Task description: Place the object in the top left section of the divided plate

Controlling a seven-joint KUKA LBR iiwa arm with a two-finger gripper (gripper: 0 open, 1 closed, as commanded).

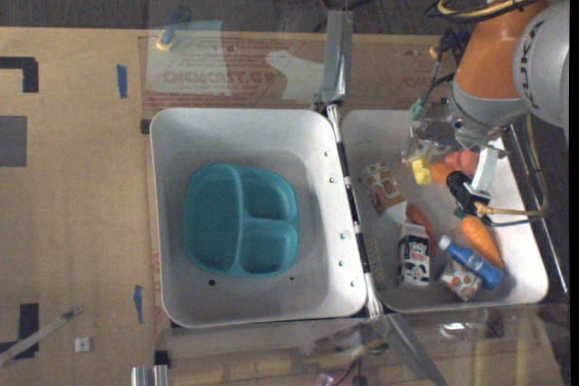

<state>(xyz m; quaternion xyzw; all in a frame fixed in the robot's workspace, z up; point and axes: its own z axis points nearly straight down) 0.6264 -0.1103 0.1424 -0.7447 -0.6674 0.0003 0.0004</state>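
Meanwhile, gripper [422,160] over right bin [534,285] clutter — divided plate [241,220] unobstructed.

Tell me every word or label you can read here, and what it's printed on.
Red lettering on the clear sheet behind the bins: too blurred to read.
Print on the small cartons in the right bin: too small to read.
No other text shows.

Teal divided plate [241,219] smooth matt plastic; white bins [172,194] matt plastic; bench [72,194] bare cardboard-like board.
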